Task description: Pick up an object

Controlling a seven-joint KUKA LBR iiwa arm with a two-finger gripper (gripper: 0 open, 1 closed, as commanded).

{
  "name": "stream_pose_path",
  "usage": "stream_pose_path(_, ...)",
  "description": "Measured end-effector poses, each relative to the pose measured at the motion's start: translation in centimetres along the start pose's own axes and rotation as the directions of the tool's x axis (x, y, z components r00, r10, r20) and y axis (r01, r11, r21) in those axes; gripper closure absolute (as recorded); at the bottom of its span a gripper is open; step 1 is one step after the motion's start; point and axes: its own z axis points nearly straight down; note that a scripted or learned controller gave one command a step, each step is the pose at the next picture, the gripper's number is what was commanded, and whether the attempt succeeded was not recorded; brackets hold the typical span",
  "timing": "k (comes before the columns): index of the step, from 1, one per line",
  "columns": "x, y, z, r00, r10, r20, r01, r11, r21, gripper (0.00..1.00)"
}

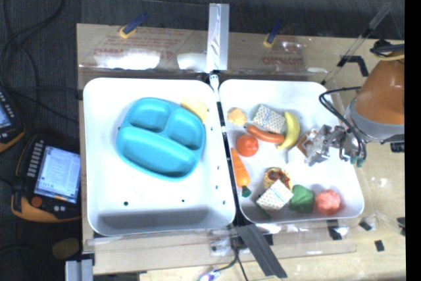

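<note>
Dark carpet surrounds a wooden bench carrying two shallow white bins side by side.

Gripper sits low over the right bin, near that bin's right edge, at about mid-height of the wall. Metal parts are a blur at this angle; cannot tell how wide the fingers stand, and nothing identifiable is seen between them. Behind it the grey arm with its orange band reaches in over the bench's right edge.

Nearest items: banana just to the gripper's left, standing roughly lengthwise toward the back edge. Beside it a checkered box and a sausage, touching or nearly so. Tomato below those. Small yellowish piece near the back left corner. Carrot along the left wall. Front edge: a second checkered box, a brownish item above it (unclear what), green pepper, red fruit.

Step, as judged: descent or grasp attempt, no object secured. Next move calls for closing on a single item and lifting straight up; banana is the closest candidate, though the clutter there risks a double contact.

Count, right bin: two boxes, one each of the other eight. Left bin: one blue divided tray, one yellow piece at its back right corner.
</note>
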Motion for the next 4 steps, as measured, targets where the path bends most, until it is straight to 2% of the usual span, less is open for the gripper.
stream_pose_path(1, 0.4, -0.1, 0.9, 0.842, 0.538, -0.036, -0.537, 0.843, 0.030, 1.00)
stream_pose_path(2, 2.2, 4.8, -8.1, 0.833, 0.553, -0.035, -0.552, 0.833, 0.031, 1.00)
stream_pose_path(3, 4.1, 6.1, -10.2, 0.463, 0.886, -0.015, -0.885, 0.463, 0.047, 1.00)
stream_pose_path(4, 6.2, 2.4, -8.8, 0.273, 0.962, -0.007, -0.961, 0.273, 0.051, 1.00)
